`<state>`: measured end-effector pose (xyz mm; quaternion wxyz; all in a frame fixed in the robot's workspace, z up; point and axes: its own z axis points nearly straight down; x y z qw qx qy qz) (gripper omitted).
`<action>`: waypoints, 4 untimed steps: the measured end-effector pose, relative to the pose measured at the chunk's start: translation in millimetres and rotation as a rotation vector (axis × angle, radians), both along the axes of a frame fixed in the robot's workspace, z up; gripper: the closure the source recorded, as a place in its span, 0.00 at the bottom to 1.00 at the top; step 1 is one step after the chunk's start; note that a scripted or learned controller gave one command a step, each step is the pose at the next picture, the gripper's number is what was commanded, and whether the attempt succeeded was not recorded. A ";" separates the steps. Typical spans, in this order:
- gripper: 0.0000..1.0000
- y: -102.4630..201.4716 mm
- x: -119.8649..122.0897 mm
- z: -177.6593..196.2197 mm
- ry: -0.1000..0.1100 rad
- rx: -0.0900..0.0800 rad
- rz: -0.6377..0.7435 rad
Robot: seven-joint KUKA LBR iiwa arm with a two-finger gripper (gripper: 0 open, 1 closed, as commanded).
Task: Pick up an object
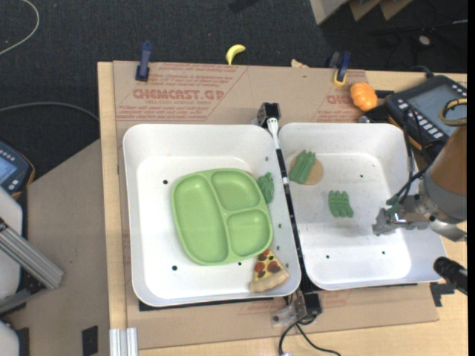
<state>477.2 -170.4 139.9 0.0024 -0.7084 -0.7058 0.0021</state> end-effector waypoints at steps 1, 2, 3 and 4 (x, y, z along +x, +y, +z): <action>1.00 27.3 3.5 59.1 -0.013 -0.001 0.007; 1.00 1.7 0.6 11.8 -0.001 0.001 0.001; 1.00 -13.2 0.9 -18.5 -0.002 0.001 0.001; 1.00 -53.9 0.4 -57.5 -0.002 0.001 0.000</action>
